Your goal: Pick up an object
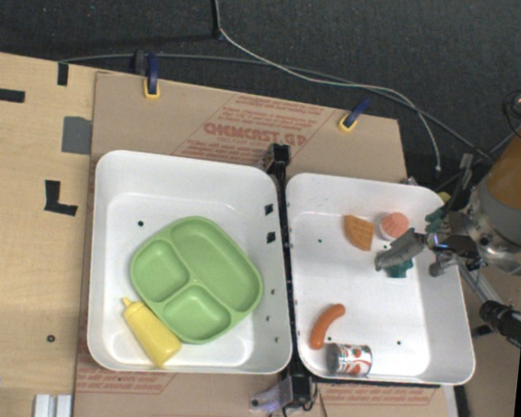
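My gripper [419, 257] hangs over the right bin [430, 362], near its right wall, with its two fingers spread open and nothing between them. Its left finger [393, 256] ends just below a pink-red round piece [393, 225] and to the right of an orange wedge-shaped piece [359, 231]. A small teal-green patch [402, 270] shows at that fingertip; I cannot tell what it is. A red-orange sausage [327, 324] and a red-and-white can [349, 359] lie near the bin's front edge.
The left bin [108, 232] holds a green divided plate [196, 278] and a yellow squeeze bottle [148, 332] at its front left. A black divider [280, 243] runs between the bins. Cables cross the dark bench at the back.
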